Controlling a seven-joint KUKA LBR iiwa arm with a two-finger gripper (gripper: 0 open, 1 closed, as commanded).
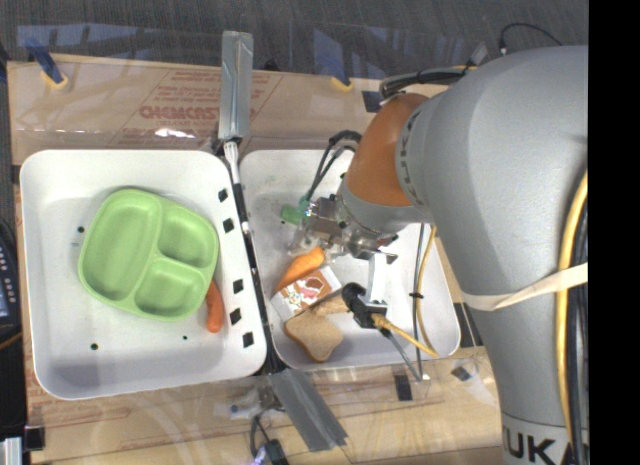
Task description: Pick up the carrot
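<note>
Carrot (301,268) lying in the right bin (268,181), slanted, thick end up and to the right, thin end down and to the left. Gripper (328,233) just above that thick end, close enough that touching or apart cannot be told. Nothing seen clamped in the gripper; released or clenched cannot be told either, its tip being lost among metal parts and the wrist of the arm (500,183). Touching the carrot's lower side, a small printed packet (308,293); below the carrot, past the packet, a brown piece of bread (312,336). Above the carrot and slightly left, a small green object (291,215), too blurred to name. To the carrot's right, dark and yellow cables (415,283) hanging over the bin floor, and the grey arm covering that bin's right side. Bare white floor above and to the upper left of the carrot; the shared wall between the bins close on its left. Well left of the carrot, past that wall, a second orange piece (213,308) in the left bin (60,183), beside a green divided plate (148,251). Brown surface (100,103) further out, above both bins.
</note>
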